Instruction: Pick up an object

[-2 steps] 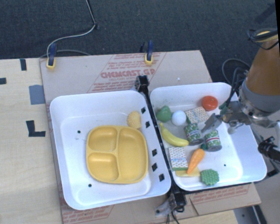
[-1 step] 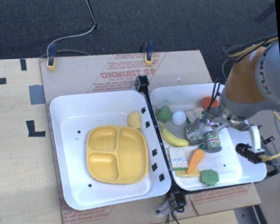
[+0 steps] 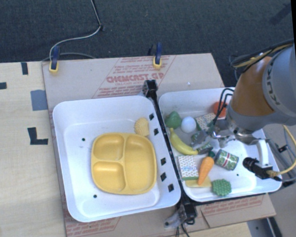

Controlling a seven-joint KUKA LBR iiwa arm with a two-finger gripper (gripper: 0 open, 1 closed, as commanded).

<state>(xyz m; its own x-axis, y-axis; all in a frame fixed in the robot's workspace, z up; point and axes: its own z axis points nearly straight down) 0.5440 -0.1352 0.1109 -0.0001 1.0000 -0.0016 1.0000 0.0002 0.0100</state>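
Observation:
My gripper [image 3: 210, 136] is low over the middle of the right bin [image 3: 248, 186], with the grey and orange arm [image 3: 258, 99] above it. Right under and around it lie a yellow banana [image 3: 180, 143], a white ball [image 3: 188, 123], a green round fruit [image 3: 172, 120] and a patterned packet [image 3: 205, 121]. Just below the gripper are an orange carrot [image 3: 205, 170] and a green-labelled can [image 3: 226, 160]. What sits directly beneath the gripper is hidden by it.
A green knobbly piece [image 3: 221, 187] and a checked packet [image 3: 188, 164] lie near the right bin's front. A red object [image 3: 220, 107] peeks out beside the arm. The left bin [image 3: 74, 164] holds a yellow divided plate [image 3: 123, 162] and a pale yellow lump [image 3: 141, 125].

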